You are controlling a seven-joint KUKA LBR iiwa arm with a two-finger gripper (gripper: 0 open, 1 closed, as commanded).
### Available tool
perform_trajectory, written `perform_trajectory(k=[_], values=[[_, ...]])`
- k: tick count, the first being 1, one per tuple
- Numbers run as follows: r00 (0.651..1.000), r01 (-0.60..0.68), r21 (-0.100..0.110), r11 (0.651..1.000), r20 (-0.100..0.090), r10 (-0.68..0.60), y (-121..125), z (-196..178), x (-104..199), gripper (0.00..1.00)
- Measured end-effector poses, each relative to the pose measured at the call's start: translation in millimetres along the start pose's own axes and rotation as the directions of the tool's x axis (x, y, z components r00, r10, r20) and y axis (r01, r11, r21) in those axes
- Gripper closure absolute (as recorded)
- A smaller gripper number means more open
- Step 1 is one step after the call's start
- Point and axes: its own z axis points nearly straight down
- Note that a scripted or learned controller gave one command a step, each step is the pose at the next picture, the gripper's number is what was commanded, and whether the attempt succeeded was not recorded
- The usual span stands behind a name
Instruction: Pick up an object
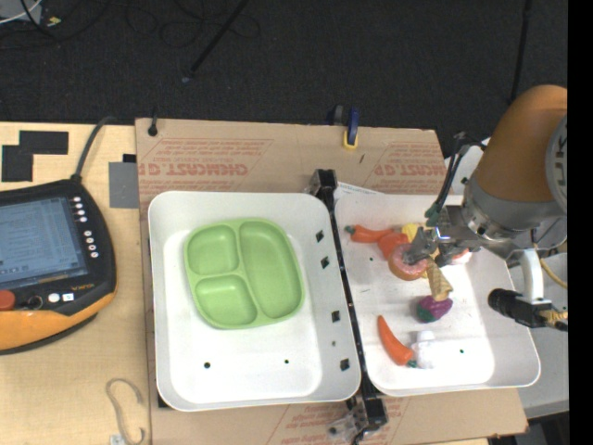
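Observation:
The arm comes in from the right, and my gripper [427, 248] hangs low over the upper middle of the right bin [505, 364]. Right under it lies a pink-and-orange ring-shaped toy [404, 266], partly covered by the gripper. To the left of that lies an orange carrot-like piece [370, 235]. Just below the gripper a tan piece [438, 284] leans on a purple toy with a green tip [432, 308]. Near the bin's front lie a red-orange pepper-like toy [396, 341] and a small white item [422, 346].
The left bin [176, 369] holds a green divided plate [245, 273]. A black divider rail [337, 286] runs between the bins. A teach pendant [46, 258] lies at the far left of the bench. A blue-and-yellow clamp [350, 130] sits on the cardboard's back edge.

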Motion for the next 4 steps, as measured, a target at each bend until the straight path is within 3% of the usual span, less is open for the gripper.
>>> perform_trajectory(k=[1,3,4], values=[[1.0,0.0,0.003,1.0,-0.001,0.0,-0.1,-15.2,-1.3,1.0],[1.0,0.005,0.005,1.0,-0.003,-0.005,-25.0,-16.2,116.1,1.0],[1.0,0.0,0.007,1.0,0.0,0.0,-24.2,-4.0,104.7,1.0]])
